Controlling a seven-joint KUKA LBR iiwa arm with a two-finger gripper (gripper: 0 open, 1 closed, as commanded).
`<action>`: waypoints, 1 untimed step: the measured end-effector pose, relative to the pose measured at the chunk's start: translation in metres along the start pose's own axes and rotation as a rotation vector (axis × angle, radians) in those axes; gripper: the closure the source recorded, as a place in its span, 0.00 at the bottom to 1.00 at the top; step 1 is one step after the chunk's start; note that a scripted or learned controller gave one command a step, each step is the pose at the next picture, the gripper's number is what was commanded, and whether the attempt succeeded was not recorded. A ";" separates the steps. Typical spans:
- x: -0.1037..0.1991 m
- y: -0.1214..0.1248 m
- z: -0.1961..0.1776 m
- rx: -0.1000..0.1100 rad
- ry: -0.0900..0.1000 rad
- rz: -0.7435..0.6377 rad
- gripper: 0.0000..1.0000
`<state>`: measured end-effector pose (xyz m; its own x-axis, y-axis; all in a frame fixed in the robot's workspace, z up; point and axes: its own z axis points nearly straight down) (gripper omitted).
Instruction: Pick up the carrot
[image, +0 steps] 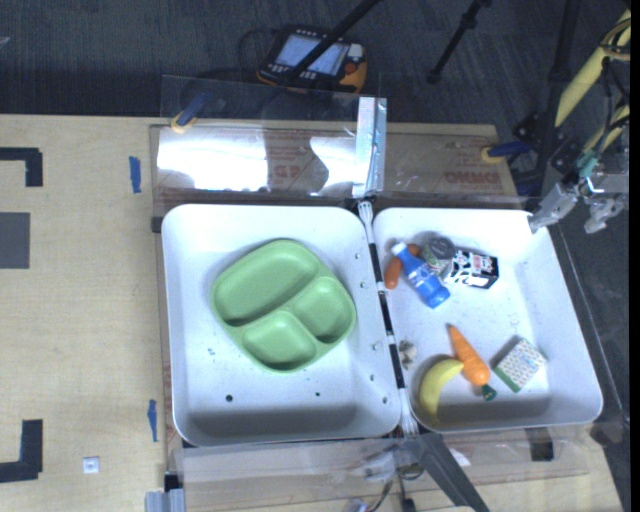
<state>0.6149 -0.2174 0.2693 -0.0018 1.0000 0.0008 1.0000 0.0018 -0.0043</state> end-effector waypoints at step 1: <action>0.028 0.000 -0.034 -0.005 -0.003 -0.231 0.00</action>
<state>0.6149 -0.1890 0.3035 -0.2311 0.9729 -0.0018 0.9729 0.2311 0.0004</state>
